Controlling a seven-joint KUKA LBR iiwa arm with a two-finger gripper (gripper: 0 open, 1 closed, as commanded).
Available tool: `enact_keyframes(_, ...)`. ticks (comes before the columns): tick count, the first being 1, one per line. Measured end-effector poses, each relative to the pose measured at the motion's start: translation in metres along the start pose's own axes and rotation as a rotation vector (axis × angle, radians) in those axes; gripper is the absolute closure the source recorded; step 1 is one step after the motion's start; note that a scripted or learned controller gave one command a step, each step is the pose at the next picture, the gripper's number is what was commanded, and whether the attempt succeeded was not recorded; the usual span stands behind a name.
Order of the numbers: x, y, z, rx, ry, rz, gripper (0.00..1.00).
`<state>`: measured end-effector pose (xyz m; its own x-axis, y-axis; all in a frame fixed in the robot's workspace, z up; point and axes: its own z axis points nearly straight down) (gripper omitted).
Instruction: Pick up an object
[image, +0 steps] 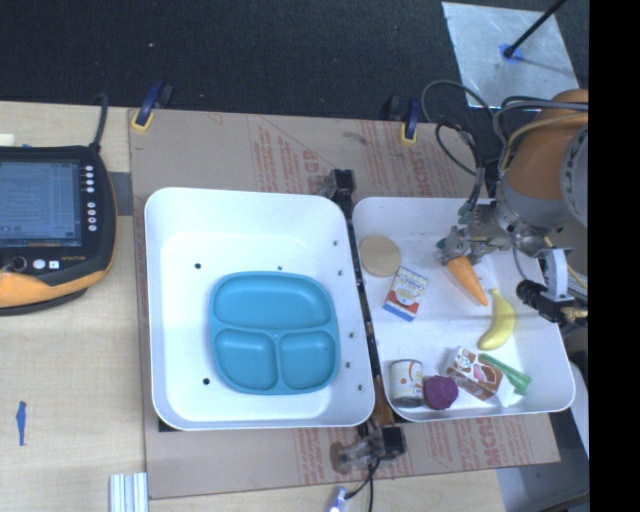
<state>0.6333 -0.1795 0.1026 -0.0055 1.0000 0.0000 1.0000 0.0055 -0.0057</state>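
My gripper (464, 243) is down in the right bin (545, 400), near its far right side. It sits right over the thick end of an orange carrot (469, 280), which points toward the front right. I cannot make out whether it touches the carrot. A yellow banana (499, 322) lies just in front of the carrot. Further left are a tan round disc (380, 255) and a small white, red and blue carton (406, 294). Along the front wall sit a small can (404, 381), a purple lump (440, 392), a printed snack packet (476, 371) and a green piece (511, 377).
The left bin (170, 240) bears a blue divided plate (272, 331). A teach pendant (50, 225) lies on the bench at the far left. Cables (455, 115) loop behind the right bin, and the arm's grey and orange body (545, 165) hangs over its right edge.
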Motion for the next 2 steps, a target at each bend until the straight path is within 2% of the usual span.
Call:
enact_keyframes(1,0.057,0.022,-0.076,-0.005,0.001,0.001,1.00)
enact_keyframes(2,0.099,-0.036,-0.089,-0.002,-0.001,-0.001,1.00)
